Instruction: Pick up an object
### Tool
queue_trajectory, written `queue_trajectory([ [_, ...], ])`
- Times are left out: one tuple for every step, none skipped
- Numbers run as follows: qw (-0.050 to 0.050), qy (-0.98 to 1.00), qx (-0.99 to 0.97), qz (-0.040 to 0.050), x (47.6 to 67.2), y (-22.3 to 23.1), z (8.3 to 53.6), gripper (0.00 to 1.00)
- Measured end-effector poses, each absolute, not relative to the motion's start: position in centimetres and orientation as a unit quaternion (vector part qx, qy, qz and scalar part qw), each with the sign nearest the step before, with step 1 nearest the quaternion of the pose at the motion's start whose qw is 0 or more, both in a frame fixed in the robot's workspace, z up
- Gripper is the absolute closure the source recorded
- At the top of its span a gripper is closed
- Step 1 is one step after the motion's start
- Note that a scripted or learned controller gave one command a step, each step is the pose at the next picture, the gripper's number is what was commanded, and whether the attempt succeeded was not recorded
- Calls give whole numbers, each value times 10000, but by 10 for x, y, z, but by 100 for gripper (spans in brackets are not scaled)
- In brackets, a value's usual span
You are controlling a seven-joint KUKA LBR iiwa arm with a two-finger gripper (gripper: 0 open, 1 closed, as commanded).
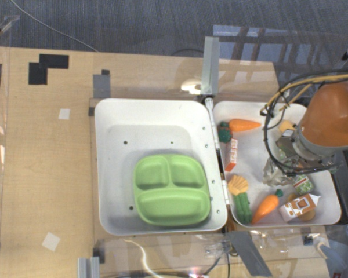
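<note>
the gripper (276,174) hangs low in the right bin (252,143), positioned for a pick; whether it is released or clenched, i cannot tell. candidate objects lie near it: an orange carrot (266,208) at 7 o'clock, a small carton (300,207) at 4 o'clock. the green tray (171,190) sits in the left bin (113,155), well apart.

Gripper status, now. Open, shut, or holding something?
Gripper: cannot be told. It hangs low in the right bin, near the carrot and the small carton.
</note>
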State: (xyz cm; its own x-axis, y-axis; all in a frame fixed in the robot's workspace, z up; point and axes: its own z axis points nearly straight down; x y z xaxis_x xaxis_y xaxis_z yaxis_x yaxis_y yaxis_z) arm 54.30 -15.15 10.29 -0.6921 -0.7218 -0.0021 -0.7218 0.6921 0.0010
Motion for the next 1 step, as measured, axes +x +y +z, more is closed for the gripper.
queue_trajectory([
  [104, 9175, -3976, -67, 620, -176, 243, 100],
])
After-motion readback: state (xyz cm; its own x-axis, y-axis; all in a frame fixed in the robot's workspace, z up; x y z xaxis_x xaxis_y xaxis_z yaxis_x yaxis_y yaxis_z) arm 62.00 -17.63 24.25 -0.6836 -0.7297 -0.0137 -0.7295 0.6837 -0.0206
